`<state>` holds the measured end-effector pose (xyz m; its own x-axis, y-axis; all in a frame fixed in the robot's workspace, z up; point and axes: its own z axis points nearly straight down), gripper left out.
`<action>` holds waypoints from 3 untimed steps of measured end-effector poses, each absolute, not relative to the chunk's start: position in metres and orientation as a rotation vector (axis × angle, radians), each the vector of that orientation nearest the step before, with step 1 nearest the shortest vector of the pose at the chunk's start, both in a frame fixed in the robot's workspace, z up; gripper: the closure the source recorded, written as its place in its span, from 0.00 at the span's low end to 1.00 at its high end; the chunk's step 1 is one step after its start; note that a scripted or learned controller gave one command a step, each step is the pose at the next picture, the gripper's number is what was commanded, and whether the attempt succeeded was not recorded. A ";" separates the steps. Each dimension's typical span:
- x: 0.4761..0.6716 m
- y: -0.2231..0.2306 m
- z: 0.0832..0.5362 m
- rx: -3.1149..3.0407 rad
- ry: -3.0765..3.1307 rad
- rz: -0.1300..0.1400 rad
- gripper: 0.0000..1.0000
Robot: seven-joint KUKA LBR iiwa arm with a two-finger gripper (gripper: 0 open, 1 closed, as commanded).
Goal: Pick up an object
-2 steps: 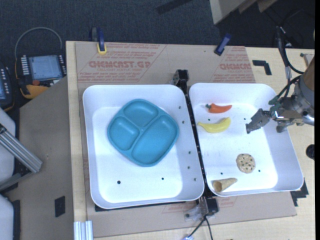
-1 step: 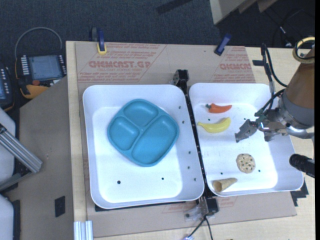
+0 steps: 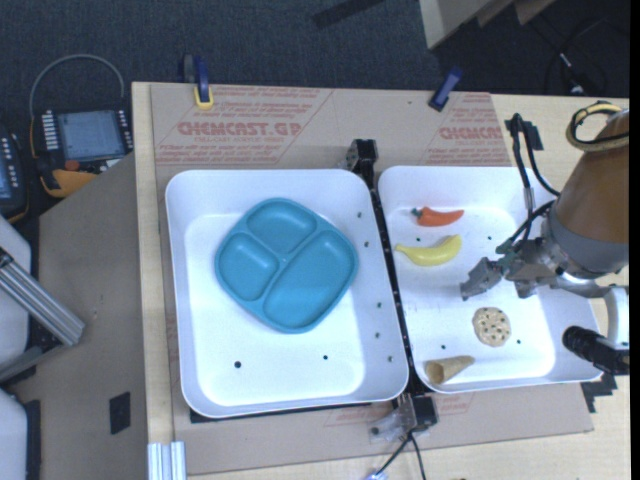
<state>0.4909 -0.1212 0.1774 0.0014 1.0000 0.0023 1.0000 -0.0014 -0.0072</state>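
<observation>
Cookie [image 3: 491,325] lies just below the pincer [image 3: 483,278]. Banana [image 3: 430,251] lies just up and left of it. I cannot tell its grip. Board [image 3: 240,126] reads "CHEMCAST".

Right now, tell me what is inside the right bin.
The right bin holds a toy carrot, a banana, a cookie and an ice cream cone. The gripper hangs over it, and the arm covers the bin's right edge.

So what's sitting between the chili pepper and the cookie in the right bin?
The banana, in the camera view, lies between the chili pepper and the cookie.
</observation>
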 end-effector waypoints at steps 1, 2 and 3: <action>0.494 -0.119 0.114 -2.216 -2.215 0.006 0.00; 0.496 -0.120 0.128 -2.225 -2.220 0.000 1.00; 0.498 -0.128 0.189 -2.227 -2.227 -0.005 1.00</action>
